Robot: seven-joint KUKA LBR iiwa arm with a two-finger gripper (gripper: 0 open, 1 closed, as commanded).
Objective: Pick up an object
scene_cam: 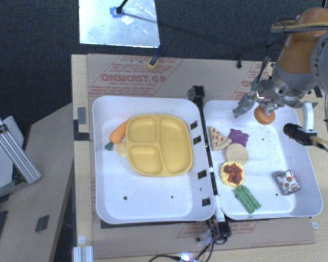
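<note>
Tool [253,103]: we are seeing it hovering at the right bin's [309,173] twelve o'clock edge; fingers apart, clamping nothing.
Orange disc [264,115]: lying just at the tool's four o'clock, nearest target.
Advice: we are judging it best to centre over the disc before descending, avoiding the rim.

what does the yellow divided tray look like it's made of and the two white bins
The yellow tray looks like moulded plastic, semi-matte: uniform colour, rounded compartment walls, soft sheen. The left bin and right bin seem to be thin formed plastic, smooth and slightly glossy, though coated metal can't be excluded.
</note>
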